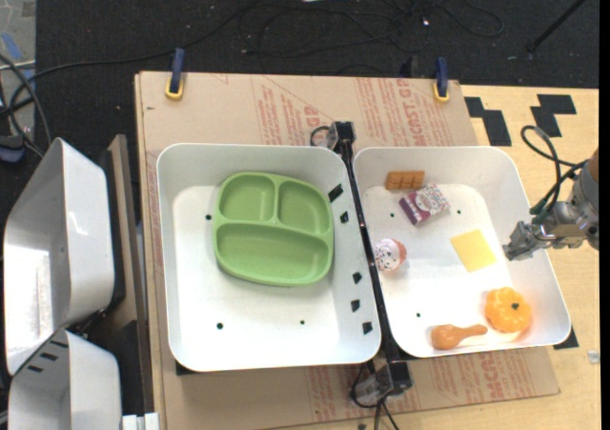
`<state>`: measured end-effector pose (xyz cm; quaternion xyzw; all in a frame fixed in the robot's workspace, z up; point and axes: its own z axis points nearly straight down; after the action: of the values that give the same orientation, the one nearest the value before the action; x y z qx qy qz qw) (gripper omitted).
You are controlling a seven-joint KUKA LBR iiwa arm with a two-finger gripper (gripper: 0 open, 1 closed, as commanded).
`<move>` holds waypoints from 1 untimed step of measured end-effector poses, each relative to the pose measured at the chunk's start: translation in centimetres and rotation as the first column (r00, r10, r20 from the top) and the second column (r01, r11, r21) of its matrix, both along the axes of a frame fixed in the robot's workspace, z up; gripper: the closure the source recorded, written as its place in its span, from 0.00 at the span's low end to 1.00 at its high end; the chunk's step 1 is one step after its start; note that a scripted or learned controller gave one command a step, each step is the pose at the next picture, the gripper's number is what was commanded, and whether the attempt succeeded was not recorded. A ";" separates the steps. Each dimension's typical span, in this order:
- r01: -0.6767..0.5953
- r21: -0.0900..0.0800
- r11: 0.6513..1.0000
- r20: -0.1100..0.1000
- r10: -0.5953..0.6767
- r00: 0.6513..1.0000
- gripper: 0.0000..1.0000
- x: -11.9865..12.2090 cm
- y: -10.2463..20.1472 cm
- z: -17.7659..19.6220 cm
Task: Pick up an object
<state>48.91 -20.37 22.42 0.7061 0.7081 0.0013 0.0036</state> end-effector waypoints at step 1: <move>-0.001 0.001 1.000 -0.002 0.001 1.000 1.00 0.1 0.0 3.0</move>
<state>49.04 -20.39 25.42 0.7059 0.7083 0.0007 0.0025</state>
